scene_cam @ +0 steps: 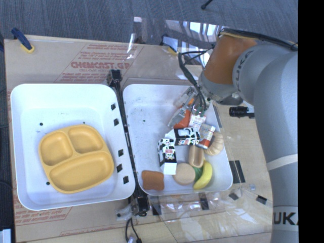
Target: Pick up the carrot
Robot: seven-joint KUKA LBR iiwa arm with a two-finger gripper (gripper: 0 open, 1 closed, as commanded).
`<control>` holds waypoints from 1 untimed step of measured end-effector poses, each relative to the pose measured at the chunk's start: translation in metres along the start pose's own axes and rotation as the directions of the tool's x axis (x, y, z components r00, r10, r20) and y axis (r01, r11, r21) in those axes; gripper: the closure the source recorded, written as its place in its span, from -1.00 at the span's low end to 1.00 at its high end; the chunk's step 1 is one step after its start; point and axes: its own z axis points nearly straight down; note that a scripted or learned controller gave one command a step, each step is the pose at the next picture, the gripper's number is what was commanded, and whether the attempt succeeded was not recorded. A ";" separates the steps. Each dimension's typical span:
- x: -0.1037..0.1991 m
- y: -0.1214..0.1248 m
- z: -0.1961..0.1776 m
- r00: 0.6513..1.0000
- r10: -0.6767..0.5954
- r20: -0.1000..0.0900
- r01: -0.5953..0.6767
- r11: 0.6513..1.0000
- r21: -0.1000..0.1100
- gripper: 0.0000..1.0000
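Observation:
The orange carrot [185, 118] lies in the right bin [147, 110], at the upper edge of a heap of toy food. My gripper [185, 113] comes down on it from the upper right, below the orange-banded wrist [223, 59]. Its grey fingers [177, 119] sit tight on either side of the carrot, which shows between them, low and level with the heap. The carrot's upper end is hidden by the gripper.
Below the carrot lie two cow-print cartons [167, 150], a small bottle [206, 135], a bread roll [152, 180], a round bun [184, 174] and a banana [204, 176]. The left bin [30, 105] holds a yellow divided plate [76, 157]. The arm covers the right bin's right side.

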 end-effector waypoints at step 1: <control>0.000 0.003 -0.012 1.000 -0.007 0.002 0.007 1.000 -0.002 1.00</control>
